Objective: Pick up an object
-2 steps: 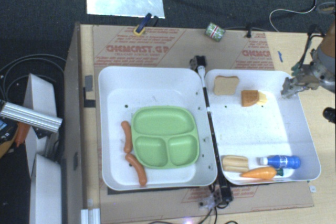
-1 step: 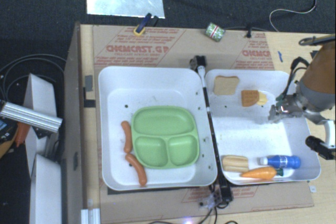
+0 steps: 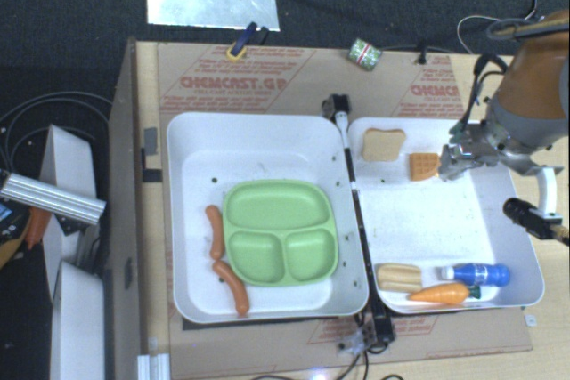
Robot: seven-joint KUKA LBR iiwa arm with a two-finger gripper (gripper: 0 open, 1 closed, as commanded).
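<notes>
In the right bin [image 3: 419, 218] lie a slice of bread [image 3: 383, 144] and a small orange cracker [image 3: 424, 165] at the back. Along the front wall rest a hot dog bun [image 3: 398, 275], a carrot [image 3: 438, 294] and a blue and white bottle [image 3: 472, 274]. My gripper [image 3: 452, 161] hangs low at the bin's back right, just right of the orange cracker and close to its edge. Nothing is visibly held.
The left bin [image 3: 191, 191] holds a green divided plate [image 3: 280, 231] with two sausages [image 3: 214, 231] [image 3: 233, 287] to its left. A black divider clip [image 3: 338, 109] sits between the bins. A small can [image 3: 364, 54] lies on the cardboard behind.
</notes>
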